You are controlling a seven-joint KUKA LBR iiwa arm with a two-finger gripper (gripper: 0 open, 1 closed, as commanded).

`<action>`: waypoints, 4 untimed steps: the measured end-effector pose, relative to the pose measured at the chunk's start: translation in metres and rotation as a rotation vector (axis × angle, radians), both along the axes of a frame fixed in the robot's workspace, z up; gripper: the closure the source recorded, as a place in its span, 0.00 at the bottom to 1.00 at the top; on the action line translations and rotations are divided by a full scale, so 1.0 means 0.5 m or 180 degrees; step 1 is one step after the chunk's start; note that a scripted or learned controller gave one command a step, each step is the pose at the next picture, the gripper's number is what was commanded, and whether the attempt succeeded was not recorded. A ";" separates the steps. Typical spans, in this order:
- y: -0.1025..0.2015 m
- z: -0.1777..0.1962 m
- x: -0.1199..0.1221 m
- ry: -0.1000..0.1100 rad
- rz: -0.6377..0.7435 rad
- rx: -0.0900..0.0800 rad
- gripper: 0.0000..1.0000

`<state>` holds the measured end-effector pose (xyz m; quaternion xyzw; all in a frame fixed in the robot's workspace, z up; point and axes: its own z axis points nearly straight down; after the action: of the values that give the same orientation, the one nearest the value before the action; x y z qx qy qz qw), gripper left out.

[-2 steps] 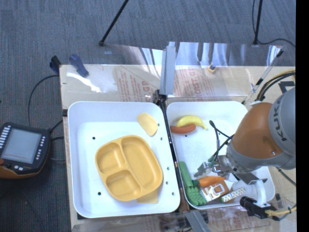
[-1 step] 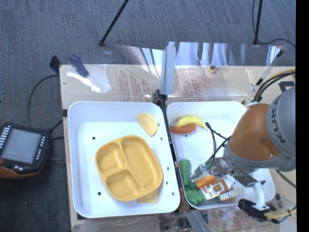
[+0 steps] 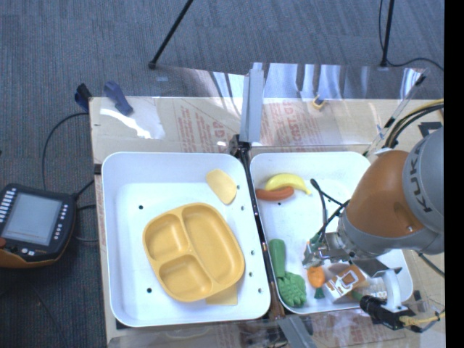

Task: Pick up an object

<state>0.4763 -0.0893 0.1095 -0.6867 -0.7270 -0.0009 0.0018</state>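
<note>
My gripper [image 3: 328,261] reaches down into the near part of the right bin [image 3: 341,162], its body partly hidden by the orange wrist band. An orange carrot-like piece [image 3: 316,276] lies just under and beside it. A green toy vegetable [image 3: 284,274] rests along the bin's left wall. A yellow banana [image 3: 284,182] and a red sausage [image 3: 274,193] lie together at the far left of that bin. I cannot make out anything between the fingers.
The left bin [image 3: 127,194] bears a yellow divided plate [image 3: 192,250] and a pale yellow piece [image 3: 222,185] at its far right corner. A teach pendant [image 3: 32,223] lies left of the bench. A metal post [image 3: 251,107] stands behind the bins.
</note>
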 end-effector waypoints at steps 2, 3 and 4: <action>-0.122 -0.024 0.014 -0.0079 0.0110 -0.0032 0.00; -0.123 -0.005 0.014 -0.0074 0.0095 -0.0028 1.00; -0.122 -0.007 0.012 -0.0067 0.0095 -0.0026 0.00</action>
<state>0.4825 -0.1505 0.1058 -0.6756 -0.7372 -0.0052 -0.0086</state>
